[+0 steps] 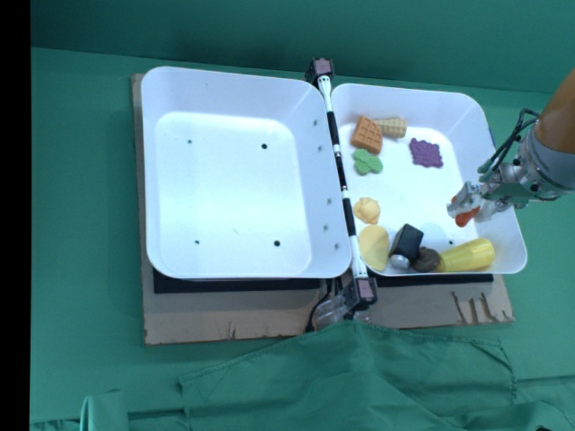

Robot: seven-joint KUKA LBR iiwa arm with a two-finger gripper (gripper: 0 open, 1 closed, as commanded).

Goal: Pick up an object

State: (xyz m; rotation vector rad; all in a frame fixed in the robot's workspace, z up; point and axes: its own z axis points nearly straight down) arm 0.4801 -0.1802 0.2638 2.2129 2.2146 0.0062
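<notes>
My gripper (467, 206) hangs over the right side of the right bin (476, 115), reaching in from the right. A small orange-red piece (464, 218) sits between its fingertips, raised a little above the bin floor. Loose in the same bin lie an orange waffle (367, 134), a tan wafer (392, 127), a green clover shape (367, 162) and a purple piece (426, 153). Along the front wall are a pale yellow lump (366, 209), a yellow wedge (374, 245), a black block (406, 239), a brown lump (427, 259) and a long yellow piece (468, 255).
The left bin (171, 88) stands beside the right one, joined by a black-and-white divider bar (336, 160). Both rest on cardboard (225, 317) over a green cloth. Folded green fabric (359, 375) lies at the front.
</notes>
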